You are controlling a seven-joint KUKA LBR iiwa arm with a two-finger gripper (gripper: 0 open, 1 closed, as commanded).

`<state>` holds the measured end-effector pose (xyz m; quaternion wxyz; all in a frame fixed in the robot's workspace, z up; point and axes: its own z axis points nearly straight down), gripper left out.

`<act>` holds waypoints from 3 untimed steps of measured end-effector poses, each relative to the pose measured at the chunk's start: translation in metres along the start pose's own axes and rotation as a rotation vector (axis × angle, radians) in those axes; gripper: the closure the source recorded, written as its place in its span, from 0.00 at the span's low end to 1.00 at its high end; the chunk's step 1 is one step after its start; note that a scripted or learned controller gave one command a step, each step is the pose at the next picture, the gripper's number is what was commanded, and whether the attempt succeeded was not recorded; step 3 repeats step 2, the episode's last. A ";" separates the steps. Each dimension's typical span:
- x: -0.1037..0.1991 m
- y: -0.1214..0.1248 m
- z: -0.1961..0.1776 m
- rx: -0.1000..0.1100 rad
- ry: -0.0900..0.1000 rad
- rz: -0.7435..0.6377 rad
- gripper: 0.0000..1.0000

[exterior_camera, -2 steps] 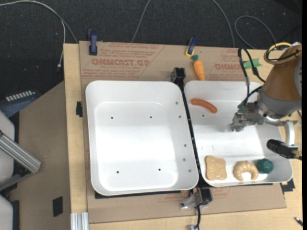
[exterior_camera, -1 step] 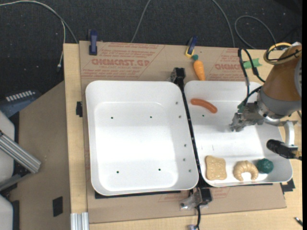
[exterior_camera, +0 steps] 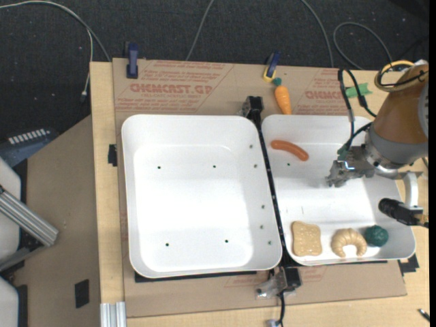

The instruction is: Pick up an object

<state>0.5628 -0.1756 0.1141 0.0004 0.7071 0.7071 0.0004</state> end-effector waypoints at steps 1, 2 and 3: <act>0.004 -0.006 -0.028 -0.001 -0.001 0.003 0.00; 0.014 -0.044 0.030 0.002 0.001 0.000 0.00; 0.014 -0.044 0.030 0.002 0.001 0.000 0.00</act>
